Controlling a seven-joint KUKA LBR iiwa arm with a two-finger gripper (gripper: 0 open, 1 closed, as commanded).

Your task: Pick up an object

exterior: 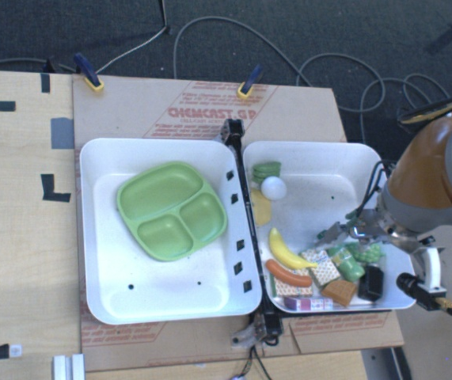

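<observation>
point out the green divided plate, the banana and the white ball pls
green divided plate [172, 210]: camera view, left bin, on its central ridge.
banana [286, 252]: camera view, right bin, mid-curve of the peel.
white ball [273, 188]: camera view, right bin, its centre.

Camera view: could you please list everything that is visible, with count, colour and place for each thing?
bins: 2, white, side by side on the bench
divided plate: 1, light green, in the left bin
ball: 1, white, right bin, near the divider
banana: 1, yellow, right bin, lower middle
hot dog: 1, orange-red, just below the banana
small green item: 1, green, right bin, top left corner
mixed small items: several, green, brown, black, right bin's lower right
cardboard sheet: 1, brown, under the bins
clamps: 2, blue and yellow, on the cardboard's top edge
cables: several, black and white, on the dark floor
arm: 1, grey and orange, over the right bin
</observation>
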